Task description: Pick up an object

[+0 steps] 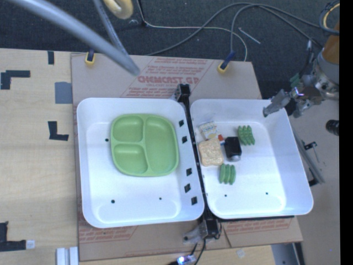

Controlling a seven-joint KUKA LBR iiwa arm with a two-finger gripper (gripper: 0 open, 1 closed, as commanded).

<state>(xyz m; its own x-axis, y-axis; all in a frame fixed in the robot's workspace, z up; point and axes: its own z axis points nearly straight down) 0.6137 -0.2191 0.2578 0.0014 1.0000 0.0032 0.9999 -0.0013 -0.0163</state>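
Observation:
The right bin (276,195) holds several small items near its left wall. They are a pale packet (208,129), a beige textured square (210,152), a black block (233,148) and two green ridged pieces (246,135) (226,174). My gripper (280,104) hangs over the bin's far right corner, right of and apart from all of them. The nearest item is the upper green piece. Nothing shows in the gripper.
The left bin (94,164) contains a green divided plate (145,145). A black divider (190,148) runs between the bins. Cables (242,21) lie on the dark floor behind the bench. The right half of the right bin is bare white.

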